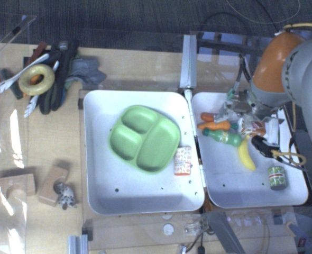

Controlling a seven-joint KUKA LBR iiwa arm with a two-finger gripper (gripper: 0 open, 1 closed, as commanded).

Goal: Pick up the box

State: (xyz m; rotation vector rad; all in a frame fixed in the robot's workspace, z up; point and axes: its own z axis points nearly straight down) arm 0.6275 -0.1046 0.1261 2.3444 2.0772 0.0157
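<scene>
Against the right wall of the left bin (100, 157) lies the box (183, 160), touching the green plate (144, 137). Over the right bin's (299, 192) far edge hangs the gripper (239, 110); its grasp cannot be determined. Carrot (215, 125), bottle (223, 137), banana (245, 156) lie beneath.
</scene>
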